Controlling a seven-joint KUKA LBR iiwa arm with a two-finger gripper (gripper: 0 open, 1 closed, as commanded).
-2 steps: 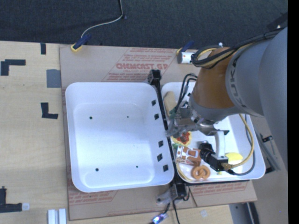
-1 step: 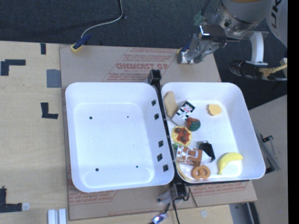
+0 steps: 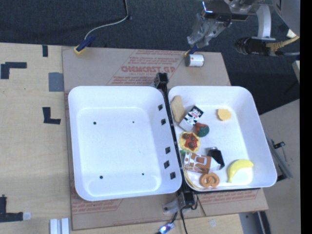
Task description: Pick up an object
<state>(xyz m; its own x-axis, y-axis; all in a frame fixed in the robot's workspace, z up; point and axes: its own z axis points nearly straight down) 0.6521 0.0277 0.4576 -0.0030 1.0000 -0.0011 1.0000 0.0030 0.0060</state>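
A: Progress? The gripper [image 3: 202, 33] hangs above the surface, well beyond the right bin's [image 3: 253, 106] far rim. Nothing is lifted, so the whole pick is left.

B: Open or closed?

A: I cannot tell; it's blurred.

B: A likely target?

A: The banana [image 3: 240, 169], near that bin's front right corner. Its long axis slants, one tip toward the front rim.

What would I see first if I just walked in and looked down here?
Probably the heap of colourful toy food in the right bin: a yellow banana near its front right corner, a pretzel beside it, a small pizza by the middle divider. Next to it, the left bin is plain white, and the gripper hangs above the bench, behind the bins.
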